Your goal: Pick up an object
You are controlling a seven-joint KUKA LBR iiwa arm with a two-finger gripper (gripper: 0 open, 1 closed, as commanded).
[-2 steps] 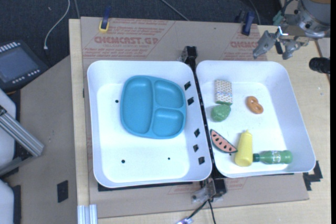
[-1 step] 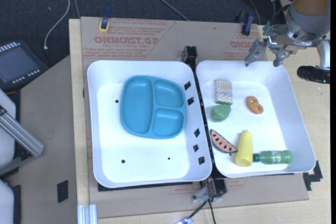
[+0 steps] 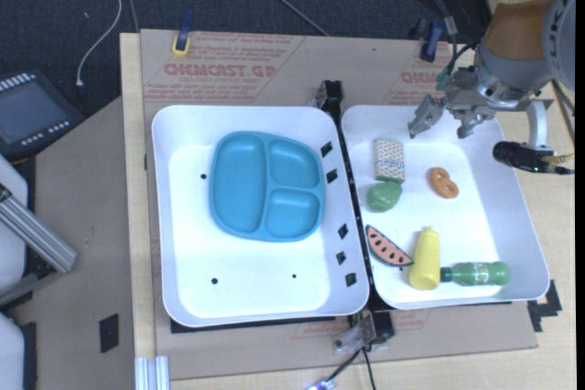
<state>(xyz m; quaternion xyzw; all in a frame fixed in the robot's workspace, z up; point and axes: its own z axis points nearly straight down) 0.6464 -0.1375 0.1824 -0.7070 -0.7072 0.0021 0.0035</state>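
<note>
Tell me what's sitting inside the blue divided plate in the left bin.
Nothing shows in the blue divided plate: its three compartments look bare. It lies flat in the left bin, so whatever might be beneath the plate is covered and cannot be seen.

Plate [image 3: 265, 187] in left bin [image 3: 183, 288]; 6 items in right bin [image 3: 526, 233].

blue divided plate [image 3: 266, 186] | white bins [image 3: 174, 196] | checkered block [image 3: 389, 159] | green lump [image 3: 385, 195] | orange ring [image 3: 444, 183] | red watermelon slice [image 3: 388, 247] | yellow bottle [image 3: 424, 259] | green bottle [image 3: 476, 273]
</note>
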